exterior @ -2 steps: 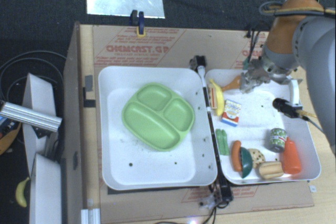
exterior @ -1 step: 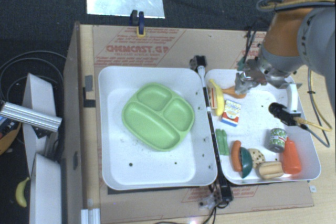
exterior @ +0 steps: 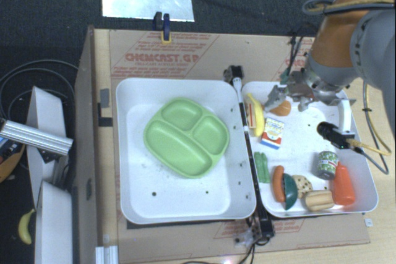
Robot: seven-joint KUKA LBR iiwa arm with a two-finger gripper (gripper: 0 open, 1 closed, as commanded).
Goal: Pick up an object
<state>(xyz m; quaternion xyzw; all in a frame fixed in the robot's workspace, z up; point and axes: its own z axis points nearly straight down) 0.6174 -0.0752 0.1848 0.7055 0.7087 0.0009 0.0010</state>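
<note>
The right bin holds several small toys. My gripper hangs over its far left part, open, its two grey fingers spread apart. A small orange item lies just below and between the fingertips; nothing is gripped. A yellow banana lies left of the gripper along the bin wall. A small white, red and blue carton sits just in front of the orange item.
Near the right bin's front lie a green pod, a red sausage, a bread roll, an orange carrot and a green can. The left bin holds a green divided plate.
</note>
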